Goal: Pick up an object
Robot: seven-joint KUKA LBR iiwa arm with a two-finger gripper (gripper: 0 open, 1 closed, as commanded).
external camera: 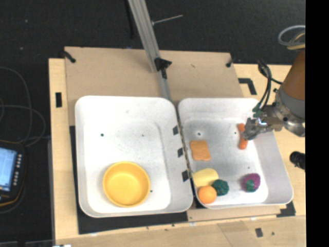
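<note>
Gripper (245,134), right of frame, closed on small orange piece (242,138); the thin hold risks slipping.

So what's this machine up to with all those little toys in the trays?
A robot arm reaches in over the right bin, its gripper right by a small orange piece near the bin's far side. A tan block, yellow piece, orange ball, green and purple toys lie there untouched. The left bin holds a yellow bowl.
</note>
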